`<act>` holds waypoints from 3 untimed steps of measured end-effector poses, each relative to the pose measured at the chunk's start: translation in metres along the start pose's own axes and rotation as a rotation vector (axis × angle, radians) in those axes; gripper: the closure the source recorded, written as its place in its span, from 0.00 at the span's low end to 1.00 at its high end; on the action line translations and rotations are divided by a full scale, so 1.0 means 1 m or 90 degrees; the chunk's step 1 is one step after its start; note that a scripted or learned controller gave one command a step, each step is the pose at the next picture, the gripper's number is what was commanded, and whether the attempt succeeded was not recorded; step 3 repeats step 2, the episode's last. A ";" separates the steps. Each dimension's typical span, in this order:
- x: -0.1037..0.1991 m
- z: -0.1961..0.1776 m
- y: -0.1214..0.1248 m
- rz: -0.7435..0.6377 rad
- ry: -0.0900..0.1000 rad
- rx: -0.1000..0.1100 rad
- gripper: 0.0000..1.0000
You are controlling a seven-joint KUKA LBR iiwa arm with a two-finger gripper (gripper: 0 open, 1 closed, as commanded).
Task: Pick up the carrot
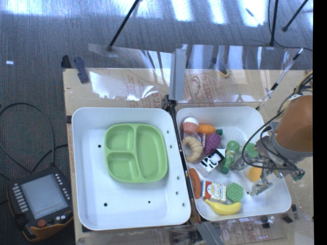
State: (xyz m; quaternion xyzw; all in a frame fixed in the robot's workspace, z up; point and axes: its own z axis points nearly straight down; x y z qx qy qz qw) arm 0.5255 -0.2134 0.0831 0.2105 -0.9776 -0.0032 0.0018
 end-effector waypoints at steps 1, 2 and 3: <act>-0.001 -0.007 0.001 0.001 0.000 -0.003 1.00; 0.001 -0.151 0.010 0.026 -0.005 0.006 1.00; 0.001 -0.151 0.010 0.026 -0.005 0.006 1.00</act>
